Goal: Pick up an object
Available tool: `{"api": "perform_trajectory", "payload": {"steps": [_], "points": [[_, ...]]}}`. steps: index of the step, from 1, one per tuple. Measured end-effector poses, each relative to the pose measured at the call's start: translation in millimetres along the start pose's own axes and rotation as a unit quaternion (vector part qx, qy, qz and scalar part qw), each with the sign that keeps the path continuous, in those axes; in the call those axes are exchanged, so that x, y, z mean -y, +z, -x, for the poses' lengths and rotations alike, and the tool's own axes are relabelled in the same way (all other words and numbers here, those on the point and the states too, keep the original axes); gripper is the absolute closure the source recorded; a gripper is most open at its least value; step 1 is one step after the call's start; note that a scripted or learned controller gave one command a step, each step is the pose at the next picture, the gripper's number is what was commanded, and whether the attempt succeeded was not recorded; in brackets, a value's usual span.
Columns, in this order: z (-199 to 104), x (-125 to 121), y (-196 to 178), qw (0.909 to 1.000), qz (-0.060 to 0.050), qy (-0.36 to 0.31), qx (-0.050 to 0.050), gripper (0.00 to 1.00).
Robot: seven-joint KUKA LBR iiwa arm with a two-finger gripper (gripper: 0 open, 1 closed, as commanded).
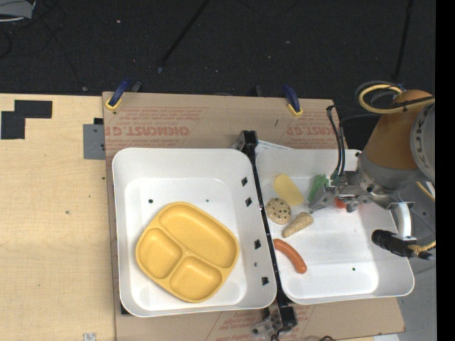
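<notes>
Here, the left bin holds a yellow divided plate; the right bin holds a sausage, cookie and the gripper, whose grip state cannot be told.

Two white bins sit side by side on the bench. The left bin holds a yellow plate with three parts. A brown cardboard sheet lies under both bins — two clamps with blue and yellow handles pinch its back edge.
</notes>
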State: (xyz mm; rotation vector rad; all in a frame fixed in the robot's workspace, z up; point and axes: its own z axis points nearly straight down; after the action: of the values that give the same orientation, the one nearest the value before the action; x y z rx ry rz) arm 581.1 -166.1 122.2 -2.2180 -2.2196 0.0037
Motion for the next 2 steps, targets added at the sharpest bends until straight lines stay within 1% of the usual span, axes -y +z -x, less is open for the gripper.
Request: {"api": "perform_trajectory", "payload": {"steps": [1, 2], "points": [[-1, 0, 36, 1.0000, 0.001, 0.000, 0.000, 0.00], [0, 0, 24, 1.0000, 0.002, 0.001, 0.000, 1.00]]}}
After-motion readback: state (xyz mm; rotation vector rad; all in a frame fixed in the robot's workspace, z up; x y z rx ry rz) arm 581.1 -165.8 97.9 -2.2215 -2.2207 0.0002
